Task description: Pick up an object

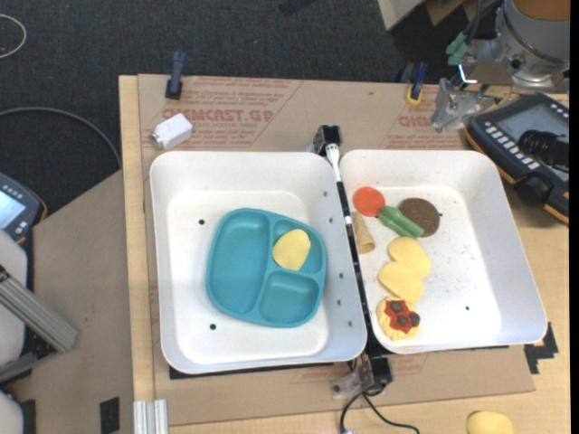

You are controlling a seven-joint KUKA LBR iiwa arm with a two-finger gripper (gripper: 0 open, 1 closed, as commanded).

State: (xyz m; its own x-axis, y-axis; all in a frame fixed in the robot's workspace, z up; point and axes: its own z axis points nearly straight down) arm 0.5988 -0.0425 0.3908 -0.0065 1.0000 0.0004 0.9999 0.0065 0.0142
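The arm was cut off by the top edge, and a yellow object by the bottom edge.

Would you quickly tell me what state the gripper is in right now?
Gripper: raised beyond the far edge of the right bin, nothing between its fingers; open or shut cannot be told.

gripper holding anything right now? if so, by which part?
Nothing is held. The gripper hangs above the bench beyond the right bin, with no object between its fingers. The food items lie in that bin; one yellow piece sits on the blue tray.
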